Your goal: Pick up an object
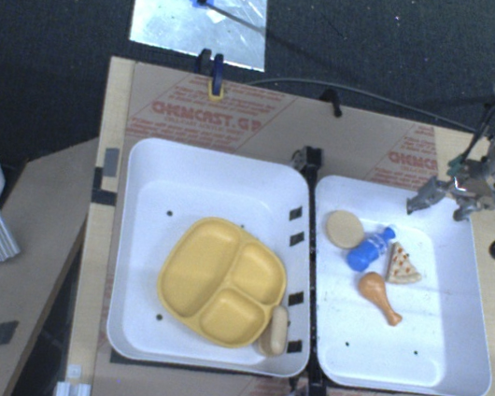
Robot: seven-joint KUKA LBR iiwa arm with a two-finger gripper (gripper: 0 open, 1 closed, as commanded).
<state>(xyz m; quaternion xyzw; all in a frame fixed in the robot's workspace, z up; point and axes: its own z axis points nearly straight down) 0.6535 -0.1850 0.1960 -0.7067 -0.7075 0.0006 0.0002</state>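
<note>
- Right now the gripper point(439, 200) hangs over the far right rim of the right bin point(445, 369), fingers spread wide, nothing between them.
- Pickable things sit bunched in that bin's far half: tan round cookie point(345, 228), blue bottle point(369, 248), pizza slice point(402, 266), drumstick point(381, 297).
- Bottle touches the cookie and lies just beside the slice; drumstick is just below them.
- Left bin point(144, 221) holds a yellow divided tray point(223, 280) with a small beige piece point(276, 330) against its near right edge.
- Risk, my guess: items so tight that a finger lands on a neighbour and shoves it.
- Bottle is round and lying down, could roll out of the close.
- Slice and cookie look flat, fingers may skid over them.
</note>
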